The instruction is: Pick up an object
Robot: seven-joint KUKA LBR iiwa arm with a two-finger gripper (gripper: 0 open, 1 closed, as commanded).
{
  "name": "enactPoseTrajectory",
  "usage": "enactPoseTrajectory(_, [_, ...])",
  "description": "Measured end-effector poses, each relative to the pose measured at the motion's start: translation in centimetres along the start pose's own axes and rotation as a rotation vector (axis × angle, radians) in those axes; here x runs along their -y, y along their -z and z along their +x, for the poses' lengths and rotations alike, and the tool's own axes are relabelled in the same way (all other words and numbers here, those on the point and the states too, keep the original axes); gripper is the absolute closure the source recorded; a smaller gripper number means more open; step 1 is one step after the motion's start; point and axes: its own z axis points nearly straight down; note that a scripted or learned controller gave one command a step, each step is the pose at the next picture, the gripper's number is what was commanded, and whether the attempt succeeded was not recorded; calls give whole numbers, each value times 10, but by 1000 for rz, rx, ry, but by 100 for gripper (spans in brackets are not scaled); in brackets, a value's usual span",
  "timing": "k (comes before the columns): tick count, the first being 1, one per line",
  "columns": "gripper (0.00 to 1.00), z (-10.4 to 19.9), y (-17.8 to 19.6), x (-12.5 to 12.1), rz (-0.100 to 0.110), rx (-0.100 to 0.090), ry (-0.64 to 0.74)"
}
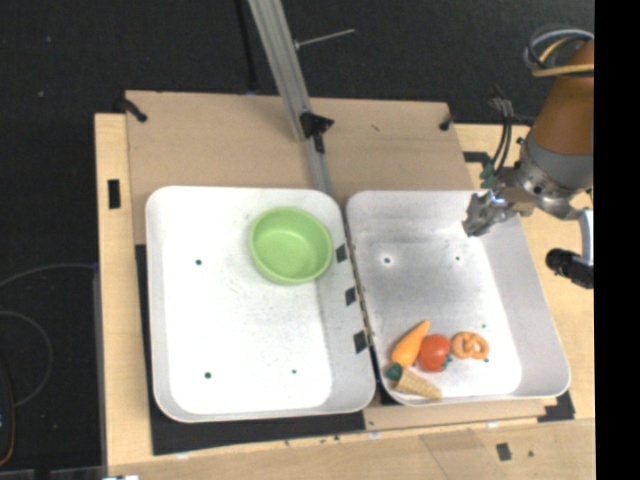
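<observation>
Near the front of the right bin (430,268) lies a small cluster: an orange carrot (409,343), a red tomato (434,353), an orange pretzel-like piece (469,345) and a tan cone (416,385). A green bowl (290,245) sits upright in the left bin (200,318), toward its back right. My gripper (484,213) hangs over the right bin's back right corner, well behind the cluster, with nothing seen in it.
A metal pole (285,68) slants up from the gap between the bins toward the back. Brown bench board (230,138) lies behind the bins. The arm's orange band (566,108) and cables are at the right edge.
</observation>
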Motion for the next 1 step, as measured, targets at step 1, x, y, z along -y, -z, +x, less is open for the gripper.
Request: enactPoseTrajectory(1, [100, 40, 2, 8, 2, -2, 3])
